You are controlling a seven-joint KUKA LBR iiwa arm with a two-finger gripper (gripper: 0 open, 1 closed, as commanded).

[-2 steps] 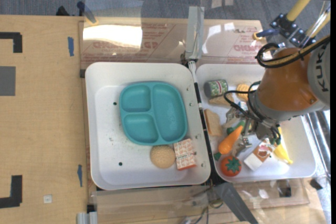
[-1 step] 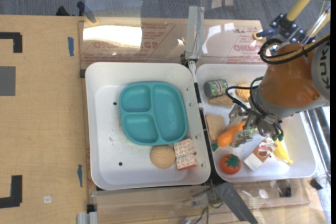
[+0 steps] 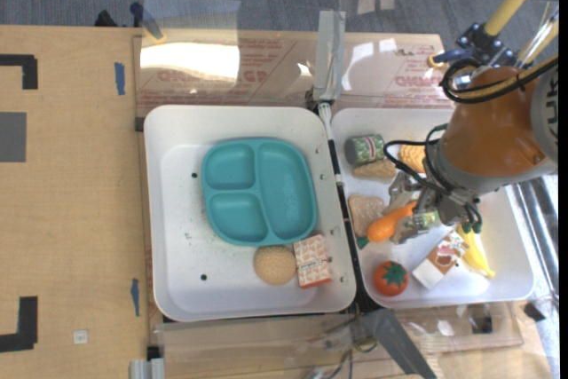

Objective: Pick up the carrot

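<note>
The carrot is orange and lies slanted in the right bin, its rounded end toward the lower left, partly over a slice of bread. My gripper reaches down from the orange-banded wrist and is shut on the carrot's upper right end, with one finger on each side of it. The wrist hides the bin floor behind the gripper.
Around the carrot in the right bin are a tomato, a green can, a yellow corn piece, a banana and a small white and red carton. The left bin holds a teal divided plate, a round bun and a small box.
</note>
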